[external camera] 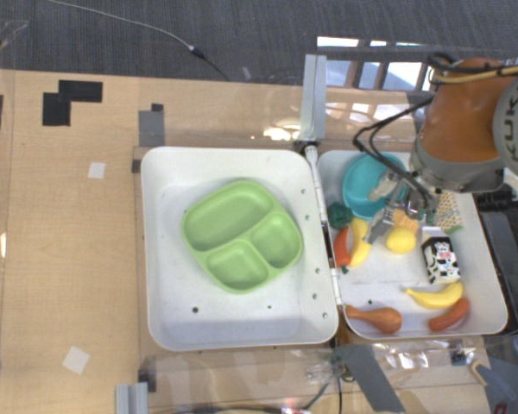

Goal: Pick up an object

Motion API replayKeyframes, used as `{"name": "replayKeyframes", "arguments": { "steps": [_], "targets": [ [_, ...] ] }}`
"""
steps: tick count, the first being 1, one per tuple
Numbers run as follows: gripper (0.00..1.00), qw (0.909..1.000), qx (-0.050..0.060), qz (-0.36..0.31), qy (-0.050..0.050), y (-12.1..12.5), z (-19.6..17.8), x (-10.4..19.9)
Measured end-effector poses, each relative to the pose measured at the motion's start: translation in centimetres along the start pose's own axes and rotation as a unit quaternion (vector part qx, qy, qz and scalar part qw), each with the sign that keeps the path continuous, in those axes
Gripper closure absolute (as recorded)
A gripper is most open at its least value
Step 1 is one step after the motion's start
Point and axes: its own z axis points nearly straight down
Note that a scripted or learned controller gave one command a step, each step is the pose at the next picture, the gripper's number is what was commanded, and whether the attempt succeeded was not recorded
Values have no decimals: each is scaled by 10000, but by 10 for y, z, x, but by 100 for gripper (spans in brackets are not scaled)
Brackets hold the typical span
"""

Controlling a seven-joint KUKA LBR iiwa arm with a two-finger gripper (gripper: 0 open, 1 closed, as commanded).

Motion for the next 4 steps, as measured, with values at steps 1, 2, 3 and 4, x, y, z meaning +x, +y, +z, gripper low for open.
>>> {"name": "replayKeyframes", "arguments": {
  "steps": [1,2,3,4],
  "targets": [
    [0,9992,-12,403,-51,9,56,-13],
    [100,9992,-8,384,-53,10,45,-14],
    [100,9993,-58,286,-228,-15,52,46],
    [0,9994,-32,295,-159,-17,58,49]
  ]
}}
